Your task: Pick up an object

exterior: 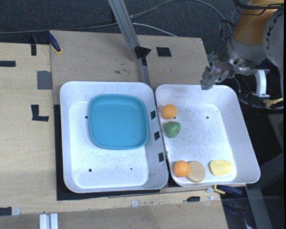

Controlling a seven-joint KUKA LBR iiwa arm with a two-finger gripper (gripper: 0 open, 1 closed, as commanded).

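Observation:
The right bin [229, 109] holds an orange ball [168, 111] near its left wall, with a green object [172, 129] just below it. Along the front edge lie a second orange ball [181, 168], a tan round piece [196, 171] touching it, and a yellow piece [220, 167]. My gripper [208, 81] hangs over the bin's far rim, well apart from all of them, and nothing shows between its fingers.
The left bin [76, 171] carries a blue square plate [118, 121]. A grey metal pole [128, 30] slants down to the gap between the bins. Black clips [157, 135] sit on the shared wall. Cables run behind the bench.

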